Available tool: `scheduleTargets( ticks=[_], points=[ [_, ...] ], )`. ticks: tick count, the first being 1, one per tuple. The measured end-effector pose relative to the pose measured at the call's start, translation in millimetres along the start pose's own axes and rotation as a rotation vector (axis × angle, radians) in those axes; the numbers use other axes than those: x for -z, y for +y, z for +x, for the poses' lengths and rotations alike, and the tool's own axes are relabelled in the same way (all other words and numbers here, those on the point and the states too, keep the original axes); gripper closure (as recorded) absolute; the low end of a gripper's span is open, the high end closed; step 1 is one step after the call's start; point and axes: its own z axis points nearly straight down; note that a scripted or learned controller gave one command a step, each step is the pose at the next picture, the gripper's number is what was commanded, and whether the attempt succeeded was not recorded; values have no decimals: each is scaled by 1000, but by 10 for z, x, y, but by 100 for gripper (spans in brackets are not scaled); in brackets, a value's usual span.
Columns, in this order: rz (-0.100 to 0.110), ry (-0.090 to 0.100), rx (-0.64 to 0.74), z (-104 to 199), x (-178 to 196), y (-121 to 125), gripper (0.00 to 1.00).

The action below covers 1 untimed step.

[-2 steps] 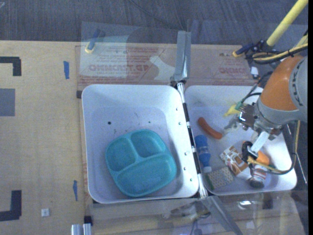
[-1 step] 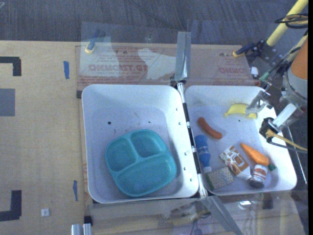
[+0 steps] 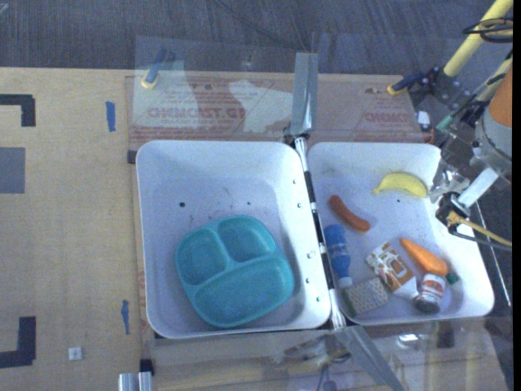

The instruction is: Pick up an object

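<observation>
My gripper [image 3: 453,187] hovers over the right edge of the right bin [image 3: 370,157], just right of a yellow banana [image 3: 402,184]. Nothing shows in its grasp. In that bin a reddish sausage [image 3: 349,213] lies near the middle and a blue bottle [image 3: 337,253] lies along the left wall. An orange carrot [image 3: 424,256], a small printed carton [image 3: 388,268], a small jar with a red label [image 3: 430,291] and a grey mesh pad [image 3: 368,295] are crowded at the front.
The left bin [image 3: 163,177] holds a teal divided plate [image 3: 235,269] toward its front. A metal divider [image 3: 304,96] runs between the bins at the back. Open floor in the right bin lies behind the sausage.
</observation>
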Motion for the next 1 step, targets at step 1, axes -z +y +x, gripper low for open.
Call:
scheduleTargets(
  ticks=[1],
  points=[
    [0, 0, 0, 0, 0, 0, 0]
  ],
)
